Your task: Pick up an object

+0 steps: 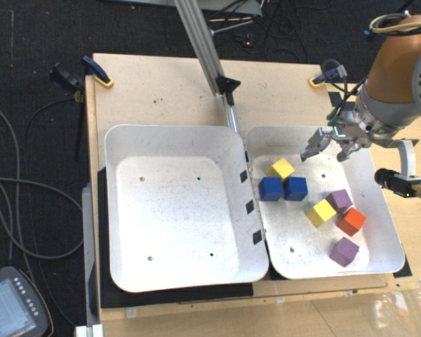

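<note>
yellow cube (281,168) sits closest, right bin (379,258), touching two blue cubes (283,189). gripper (330,148) hovers above bin's far end, fingers spread, nothing between them. my take: drop straight over yellow one, straddle its free sides so blues don't get shoved.

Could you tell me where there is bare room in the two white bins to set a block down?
The left shallow white bin offers its whole floor. In the right white bin, blocks crowd the middle, from the blue cubes to the purple cube; its front-left corner is bare.
</note>
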`<state>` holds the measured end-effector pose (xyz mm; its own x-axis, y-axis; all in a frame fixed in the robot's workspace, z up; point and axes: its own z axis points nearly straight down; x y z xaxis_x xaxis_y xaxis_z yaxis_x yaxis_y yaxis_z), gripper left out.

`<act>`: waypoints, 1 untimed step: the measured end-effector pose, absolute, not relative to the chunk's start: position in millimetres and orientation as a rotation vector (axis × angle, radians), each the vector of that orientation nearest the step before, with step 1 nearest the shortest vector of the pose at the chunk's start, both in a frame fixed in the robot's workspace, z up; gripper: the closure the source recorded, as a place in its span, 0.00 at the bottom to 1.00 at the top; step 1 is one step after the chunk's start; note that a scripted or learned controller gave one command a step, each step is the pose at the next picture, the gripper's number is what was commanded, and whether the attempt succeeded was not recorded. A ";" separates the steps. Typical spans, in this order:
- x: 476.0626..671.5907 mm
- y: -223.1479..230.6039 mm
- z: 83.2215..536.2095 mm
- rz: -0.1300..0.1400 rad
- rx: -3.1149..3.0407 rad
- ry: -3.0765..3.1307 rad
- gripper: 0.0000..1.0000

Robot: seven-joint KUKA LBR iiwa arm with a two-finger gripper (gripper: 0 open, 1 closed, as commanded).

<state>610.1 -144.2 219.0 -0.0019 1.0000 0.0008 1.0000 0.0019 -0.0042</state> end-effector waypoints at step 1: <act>610.5 -144.3 221.0 0.001 -2.218 -2.223 0.00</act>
